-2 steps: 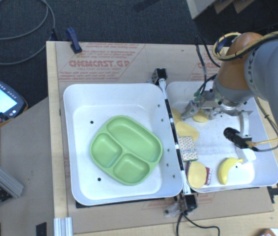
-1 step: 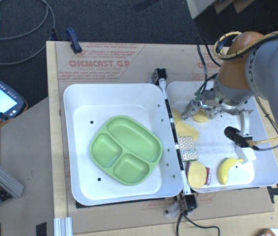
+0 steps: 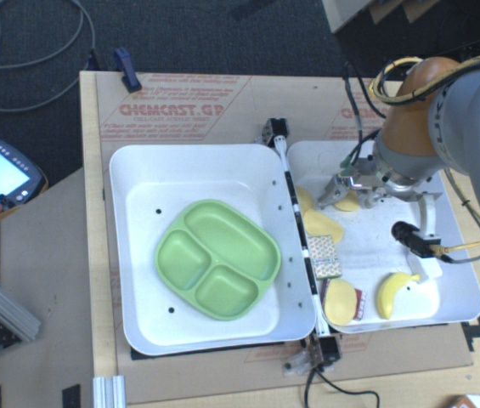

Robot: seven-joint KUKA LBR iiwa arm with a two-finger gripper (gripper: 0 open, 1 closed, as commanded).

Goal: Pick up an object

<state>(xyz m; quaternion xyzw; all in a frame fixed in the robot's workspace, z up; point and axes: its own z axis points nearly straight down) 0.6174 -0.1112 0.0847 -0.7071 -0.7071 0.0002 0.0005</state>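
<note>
One hand (image 3: 347,189) low in the right bin (image 3: 456,228), grip state hard to tell | yellow piece (image 3: 347,202) apparently just beneath it | banana (image 3: 395,293) well apart, nearer the bin's front rim

Left bin (image 3: 129,177): white. Divided plate (image 3: 217,258): light green. Right bin (image 3: 456,300): white. Banana (image 3: 394,291): yellow. Patterned packet (image 3: 324,257): green-and-white check. Round item (image 3: 340,302): yellow, red-and-white label. Arm (image 3: 469,113): grey, orange band. Surface (image 3: 189,109): tan, red lettering.
</note>
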